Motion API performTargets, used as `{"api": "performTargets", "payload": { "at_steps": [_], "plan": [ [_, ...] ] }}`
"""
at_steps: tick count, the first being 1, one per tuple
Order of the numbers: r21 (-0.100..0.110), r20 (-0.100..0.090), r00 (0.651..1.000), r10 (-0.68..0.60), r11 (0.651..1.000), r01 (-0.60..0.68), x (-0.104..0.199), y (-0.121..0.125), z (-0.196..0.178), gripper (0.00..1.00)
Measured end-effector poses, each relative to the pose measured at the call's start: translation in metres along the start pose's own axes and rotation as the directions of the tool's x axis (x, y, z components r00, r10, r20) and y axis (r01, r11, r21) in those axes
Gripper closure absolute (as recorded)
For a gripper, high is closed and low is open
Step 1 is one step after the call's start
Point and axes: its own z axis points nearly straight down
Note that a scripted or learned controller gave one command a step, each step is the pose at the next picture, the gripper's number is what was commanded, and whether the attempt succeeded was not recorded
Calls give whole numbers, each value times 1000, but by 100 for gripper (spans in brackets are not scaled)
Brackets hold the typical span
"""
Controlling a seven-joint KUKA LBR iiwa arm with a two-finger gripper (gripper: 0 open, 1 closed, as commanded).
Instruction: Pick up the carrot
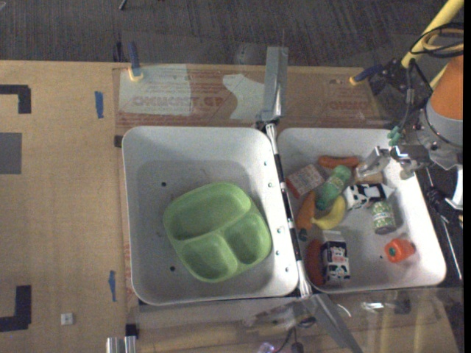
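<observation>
On the tabletop (59, 197), two white bins lie side by side. Left bin (147, 153): a green tray (217, 230) with three compartments, set at a slant near the bin's middle. Right bin (427, 271): a cluster of small items. The carrot (399, 251), orange with a green end, lies alone near the bin's front right corner, apart from the rest. Just up and left of it stands a small can (383, 217) with a green label. A black-and-white cow-print piece (366, 193) sits beside the can, touching a yellow banana (333, 213). A green bottle (333, 185) lies tilted across the banana. An orange piece (306, 210) runs along the banana's left side, close to the bin's left wall. A small tan box (305, 179) with a red edge lies above that. A red sausage-like item (338, 162) lies near the bin's back. A milk carton (336, 260) with a cow mark stands near the front wall, with a reddish-brown item (314, 259) just to its left. The arm (447, 109), grey with an orange band, enters from the right. Its tool (383, 160) hangs over the back right part of the right bin, near the red item and well apart from the carrot; whether the tool is open or closed cannot be told.
</observation>
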Motion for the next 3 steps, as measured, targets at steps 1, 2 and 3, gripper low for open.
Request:
{"api": "performTargets", "payload": {
  "at_steps": [1,2,3],
  "plan": [
    [-7,2,998,-60,998,60,24,-44,119,0],
    [-2,-5,900,436,900,-436,18,-27,129,0],
    [-6,-3,900,436,900,-436,17,-26,119,100]
  ]
}}
